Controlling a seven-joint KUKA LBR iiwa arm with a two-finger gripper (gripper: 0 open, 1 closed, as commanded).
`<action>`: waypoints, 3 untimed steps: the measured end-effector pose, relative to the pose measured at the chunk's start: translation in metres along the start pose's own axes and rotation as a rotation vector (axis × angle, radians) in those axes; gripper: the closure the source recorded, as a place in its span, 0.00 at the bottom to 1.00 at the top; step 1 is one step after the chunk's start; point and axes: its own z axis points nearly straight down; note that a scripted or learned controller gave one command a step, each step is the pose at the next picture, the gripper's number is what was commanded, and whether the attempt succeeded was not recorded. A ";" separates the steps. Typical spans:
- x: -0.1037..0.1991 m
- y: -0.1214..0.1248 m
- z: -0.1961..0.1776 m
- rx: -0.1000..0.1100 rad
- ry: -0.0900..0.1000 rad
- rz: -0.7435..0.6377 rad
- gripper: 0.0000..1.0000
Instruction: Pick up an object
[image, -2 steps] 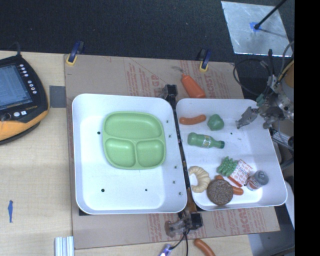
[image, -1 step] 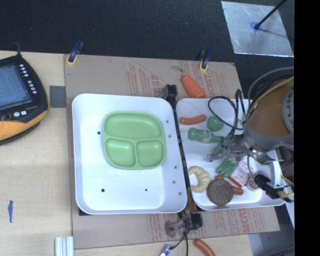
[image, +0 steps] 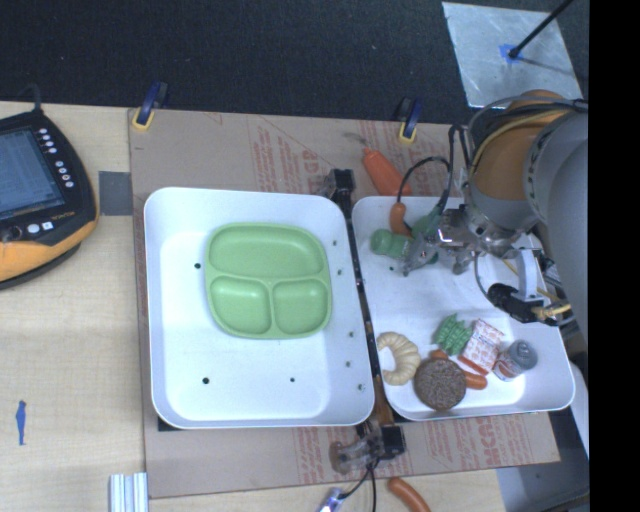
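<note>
No object has been lifted yet, as far as the view shows. The likeliest target, a green toy (image: 388, 242), lies at the 11 o'clock corner of the right bin (image: 560, 400), just beside an orange piece (image: 398, 215). The gripper (image: 440, 256) sits low at 3 o'clock of the toy, near it; whether its jaws are apart or together I cannot tell, and nothing is seen between them. Toward 5 o'clock lie a pale ring (image: 399, 357), a brown disc (image: 440, 384) and a red-and-white packet (image: 482, 345). The left bin (image: 180, 400) holds a green divided plate (image: 268, 279). Grasp and lift remain.
</note>
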 end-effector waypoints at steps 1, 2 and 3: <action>-0.056 0.010 -0.105 -0.058 -0.012 0.007 0.00; -0.048 -0.016 -0.007 -0.054 -0.011 0.004 0.00; -0.006 -0.044 -0.005 -0.055 -0.012 0.003 0.00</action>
